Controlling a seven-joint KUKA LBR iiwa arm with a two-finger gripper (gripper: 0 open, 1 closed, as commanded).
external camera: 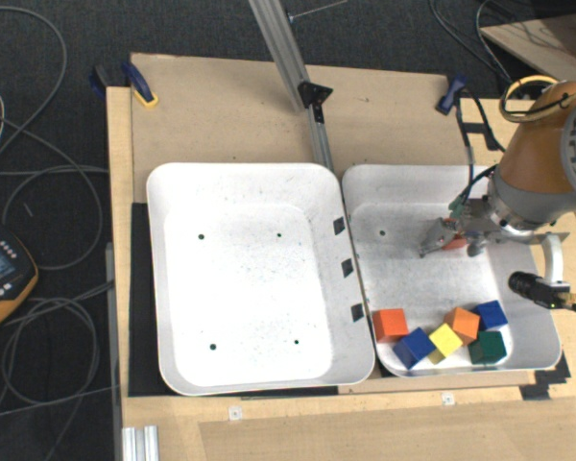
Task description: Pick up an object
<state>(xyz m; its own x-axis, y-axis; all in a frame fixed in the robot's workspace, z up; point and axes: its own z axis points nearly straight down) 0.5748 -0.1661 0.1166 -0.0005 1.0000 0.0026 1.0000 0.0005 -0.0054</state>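
Over right bin (403, 190) middle, my gripper (450, 242) hangs, spread state unclear to me. Blocks (444, 335) huddle at surface's near-right corner; I fear tight packing makes descent nudge neighbours, miss grasp.

camera view: fixed above bench (269, 113) | looks down at a slant | frames left bin (163, 257) and right bin (365, 185) whole | arm (542, 166) enters from right | floor cables at left
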